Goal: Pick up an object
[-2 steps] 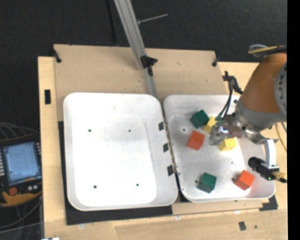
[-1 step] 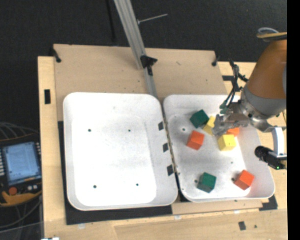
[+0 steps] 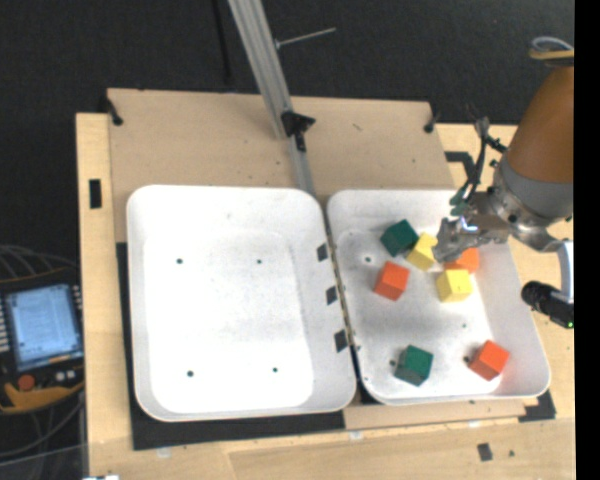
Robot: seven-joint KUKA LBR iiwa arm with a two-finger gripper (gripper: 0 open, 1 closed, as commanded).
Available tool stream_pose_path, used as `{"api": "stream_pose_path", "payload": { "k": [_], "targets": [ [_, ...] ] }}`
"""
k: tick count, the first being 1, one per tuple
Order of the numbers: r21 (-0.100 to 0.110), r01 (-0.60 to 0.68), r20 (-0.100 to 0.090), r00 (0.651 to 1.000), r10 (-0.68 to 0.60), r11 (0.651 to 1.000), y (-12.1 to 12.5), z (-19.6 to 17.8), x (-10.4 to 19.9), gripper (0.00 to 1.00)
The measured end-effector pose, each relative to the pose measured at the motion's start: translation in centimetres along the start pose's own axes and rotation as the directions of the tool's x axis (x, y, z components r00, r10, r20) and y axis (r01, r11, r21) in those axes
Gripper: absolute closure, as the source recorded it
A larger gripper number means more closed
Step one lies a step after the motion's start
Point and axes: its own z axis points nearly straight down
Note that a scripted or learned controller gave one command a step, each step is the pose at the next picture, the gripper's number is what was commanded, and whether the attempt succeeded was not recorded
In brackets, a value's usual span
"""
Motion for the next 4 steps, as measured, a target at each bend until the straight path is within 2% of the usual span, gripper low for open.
{"api": "stream_pose_path", "payload": {
  "k": [1,2,3,4],
  "targets": [
    [0.004,0.0,0.001,1.0,0.0,1.0,0.3,1.1,4.6,1.0],
    [0.003,0.004,-0.002,1.0,-0.004,1.0,1.5,0.3,9.9,1.0],
    [0.006,0.002,-0.001,1.0,-0.002,1.0,1.5,1.3,15.7,1.0],
    [0.004,0.004,-0.003,1.0,-0.004,1.0,2.0,0.6,21.1,1.0]
  ]
}}
